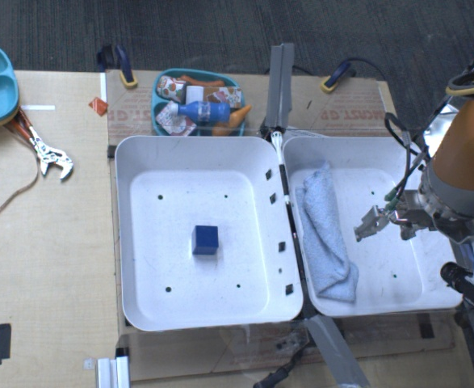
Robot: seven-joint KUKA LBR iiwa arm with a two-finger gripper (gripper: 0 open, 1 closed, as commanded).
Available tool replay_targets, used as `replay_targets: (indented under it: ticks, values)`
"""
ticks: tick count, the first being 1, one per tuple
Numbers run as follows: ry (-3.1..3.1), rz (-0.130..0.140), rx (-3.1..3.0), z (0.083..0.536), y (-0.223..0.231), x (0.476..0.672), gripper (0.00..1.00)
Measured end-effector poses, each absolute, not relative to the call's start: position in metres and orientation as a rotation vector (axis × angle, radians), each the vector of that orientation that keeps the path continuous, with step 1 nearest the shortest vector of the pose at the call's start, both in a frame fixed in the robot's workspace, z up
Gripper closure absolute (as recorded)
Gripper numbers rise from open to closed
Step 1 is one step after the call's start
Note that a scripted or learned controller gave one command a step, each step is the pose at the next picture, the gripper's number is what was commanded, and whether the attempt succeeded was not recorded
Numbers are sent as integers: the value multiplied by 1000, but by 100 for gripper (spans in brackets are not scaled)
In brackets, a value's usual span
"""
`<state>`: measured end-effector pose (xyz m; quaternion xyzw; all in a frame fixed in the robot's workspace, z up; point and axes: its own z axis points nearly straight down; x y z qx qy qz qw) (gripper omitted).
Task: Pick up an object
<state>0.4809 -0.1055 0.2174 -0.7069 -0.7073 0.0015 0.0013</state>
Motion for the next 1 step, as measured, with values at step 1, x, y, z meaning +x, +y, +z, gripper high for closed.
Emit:
replay_targets:
  ticks: [1]
  values:
    - [-2238, 4, -2206, 364, -92, 480, 0]
